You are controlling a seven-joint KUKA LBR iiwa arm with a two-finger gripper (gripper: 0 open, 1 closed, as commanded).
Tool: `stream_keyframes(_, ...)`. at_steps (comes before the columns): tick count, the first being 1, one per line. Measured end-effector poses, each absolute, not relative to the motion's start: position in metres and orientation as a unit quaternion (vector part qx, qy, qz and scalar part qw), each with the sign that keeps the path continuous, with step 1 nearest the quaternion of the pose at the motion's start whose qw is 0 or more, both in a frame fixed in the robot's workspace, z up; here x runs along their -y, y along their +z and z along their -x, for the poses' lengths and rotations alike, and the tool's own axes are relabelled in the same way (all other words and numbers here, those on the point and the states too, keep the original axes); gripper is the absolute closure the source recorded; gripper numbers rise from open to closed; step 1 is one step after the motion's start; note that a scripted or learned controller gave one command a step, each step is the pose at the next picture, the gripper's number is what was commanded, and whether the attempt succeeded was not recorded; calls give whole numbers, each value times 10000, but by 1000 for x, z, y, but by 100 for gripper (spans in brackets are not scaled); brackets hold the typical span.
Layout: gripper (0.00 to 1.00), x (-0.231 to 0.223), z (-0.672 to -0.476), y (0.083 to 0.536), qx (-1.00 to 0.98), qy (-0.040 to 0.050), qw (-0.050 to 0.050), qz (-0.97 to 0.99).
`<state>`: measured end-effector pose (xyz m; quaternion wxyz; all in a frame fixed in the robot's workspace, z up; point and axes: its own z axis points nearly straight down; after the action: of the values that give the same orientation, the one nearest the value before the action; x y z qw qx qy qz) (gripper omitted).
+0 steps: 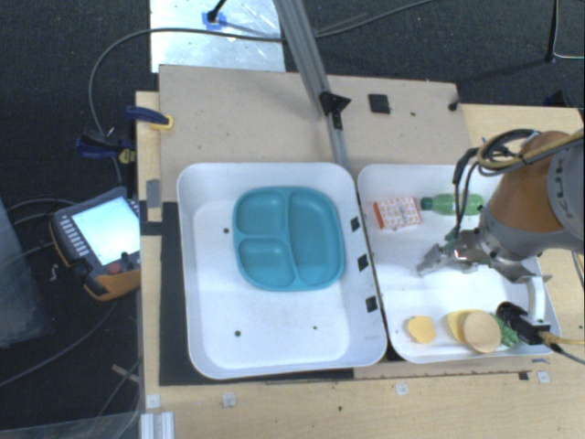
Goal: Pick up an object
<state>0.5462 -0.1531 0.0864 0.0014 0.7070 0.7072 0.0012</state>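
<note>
My gripper (437, 260) hangs low over the bare floor of the right bin (402, 282), near its middle, on the grey arm with the orange band (533, 193). Nothing shows in its grasp. A red-and-white packet (397, 213) lies up and to the left of it, and a green bottle (448, 204) lies just beyond, by the bin's far wall. At the near side sit a small yellow disc (420, 329), a larger tan round piece (475, 329) and a dark green item (512, 323).
The left bin (210, 327) holds a teal divided plate (289, 238). A grey pole (306, 53) slants across the bench behind the bins. A handheld control pendant (101, 240) and cables lie off the bench on the left.
</note>
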Motion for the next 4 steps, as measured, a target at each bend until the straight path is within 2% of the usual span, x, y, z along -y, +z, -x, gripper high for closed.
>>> stream_keyframes(1,100,153,-549,100,-7071,37,56,-7070)
stream_keyframes(2,100,151,-551,143,-7089,14,25,-7053)
stream_keyframes(4,100,151,-548,229,-7093,14,24,-7049)
